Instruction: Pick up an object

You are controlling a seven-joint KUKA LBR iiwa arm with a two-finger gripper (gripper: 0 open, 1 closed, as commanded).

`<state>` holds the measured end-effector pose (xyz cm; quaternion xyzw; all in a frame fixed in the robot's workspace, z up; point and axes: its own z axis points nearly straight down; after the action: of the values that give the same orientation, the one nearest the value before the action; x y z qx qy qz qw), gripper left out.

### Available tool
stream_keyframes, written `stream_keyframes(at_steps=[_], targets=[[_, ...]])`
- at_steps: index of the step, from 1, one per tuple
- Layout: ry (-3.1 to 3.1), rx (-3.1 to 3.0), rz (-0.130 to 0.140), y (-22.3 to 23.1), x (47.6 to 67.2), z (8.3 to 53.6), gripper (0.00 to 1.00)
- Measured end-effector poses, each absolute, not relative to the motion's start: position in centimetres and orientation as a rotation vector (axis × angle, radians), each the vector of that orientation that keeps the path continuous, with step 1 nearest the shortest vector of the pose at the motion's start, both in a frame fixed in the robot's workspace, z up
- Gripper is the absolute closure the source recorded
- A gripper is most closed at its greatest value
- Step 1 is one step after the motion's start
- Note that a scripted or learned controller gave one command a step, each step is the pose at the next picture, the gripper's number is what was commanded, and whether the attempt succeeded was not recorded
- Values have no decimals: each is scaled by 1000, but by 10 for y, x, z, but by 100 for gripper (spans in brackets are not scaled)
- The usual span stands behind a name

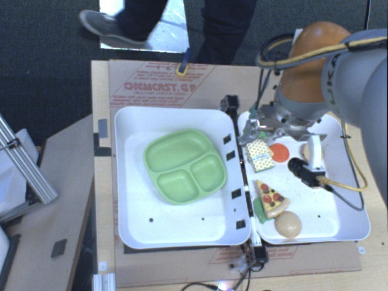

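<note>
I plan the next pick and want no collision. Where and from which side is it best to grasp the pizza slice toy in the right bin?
Probably grip the pizza slice across its two straight sides, near the wider crust end, coming from straight above. It lies flat, tip pointing up-left, and the beige round toy sits close at the crust, so close the fingers crosswise, not lengthwise.

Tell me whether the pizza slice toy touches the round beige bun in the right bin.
Cannot tell. In the camera view the pizza slice and the bun lie very close, and the slant hides any contact or gap between their edges.
</note>
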<state>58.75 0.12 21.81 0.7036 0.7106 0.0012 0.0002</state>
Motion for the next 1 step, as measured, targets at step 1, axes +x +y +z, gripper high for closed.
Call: stream_keyframes(at_steps=[1], targets=[[2229,2211,6,35,622,217,100]])
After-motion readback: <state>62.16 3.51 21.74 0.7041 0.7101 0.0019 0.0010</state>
